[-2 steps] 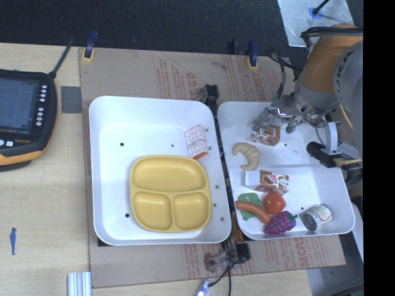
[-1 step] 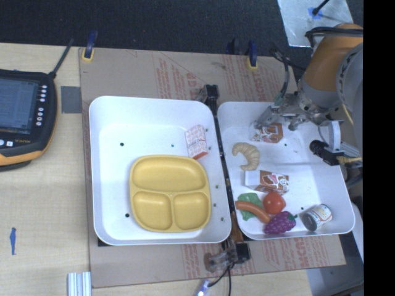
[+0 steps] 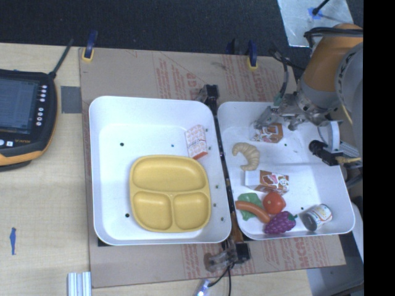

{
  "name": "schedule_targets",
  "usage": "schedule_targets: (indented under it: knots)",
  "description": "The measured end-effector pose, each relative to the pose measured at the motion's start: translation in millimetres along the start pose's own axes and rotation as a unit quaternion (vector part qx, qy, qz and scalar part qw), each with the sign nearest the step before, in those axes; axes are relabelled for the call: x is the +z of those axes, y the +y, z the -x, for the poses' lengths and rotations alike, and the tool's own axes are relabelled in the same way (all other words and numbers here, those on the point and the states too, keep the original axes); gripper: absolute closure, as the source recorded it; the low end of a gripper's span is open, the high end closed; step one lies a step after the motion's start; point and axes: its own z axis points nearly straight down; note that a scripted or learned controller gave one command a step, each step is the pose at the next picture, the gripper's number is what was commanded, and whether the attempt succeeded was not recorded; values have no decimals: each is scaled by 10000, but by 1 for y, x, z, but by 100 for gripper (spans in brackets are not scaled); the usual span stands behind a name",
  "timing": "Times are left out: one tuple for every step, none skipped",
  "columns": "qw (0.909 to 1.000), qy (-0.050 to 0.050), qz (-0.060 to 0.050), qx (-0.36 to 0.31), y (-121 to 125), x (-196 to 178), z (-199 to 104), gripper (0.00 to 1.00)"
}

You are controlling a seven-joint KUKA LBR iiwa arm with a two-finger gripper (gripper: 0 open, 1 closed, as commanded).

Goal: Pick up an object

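My gripper (image 3: 279, 119) hangs over the far part of the right bin (image 3: 336, 184), its fingers spread open. A small red-and-white snack packet (image 3: 270, 133) lies just in front of and below the fingertips; whether they touch it I cannot tell. Further forward in this bin lie a croissant (image 3: 248, 155), a second printed packet (image 3: 270, 180), a tomato (image 3: 274, 201), a green pepper (image 3: 248, 200), an orange carrot (image 3: 253, 212), purple grapes (image 3: 279, 222) and a small can (image 3: 317, 216) on its side.
The left bin (image 3: 111, 128) holds a yellow divided plate (image 3: 170, 192) and a small red-and-white carton (image 3: 196, 141) near its right wall. A tablet-like pendant (image 3: 21, 116) rests on the bench at far left. The arm (image 3: 327, 60) fills the upper right.
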Motion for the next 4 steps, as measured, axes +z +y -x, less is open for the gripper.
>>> schedule_targets:
  knots:
    - [10000, -19, 2, 8, 0, 0, -2, 0]
    - [10000, 2, 1, 1, 0, 0, 0, 0]
    - [9999, -70, 74, -12, 3, -15, 5, 100]
    - [10000, -29, -23, 2, -32, -9, 13, 100]
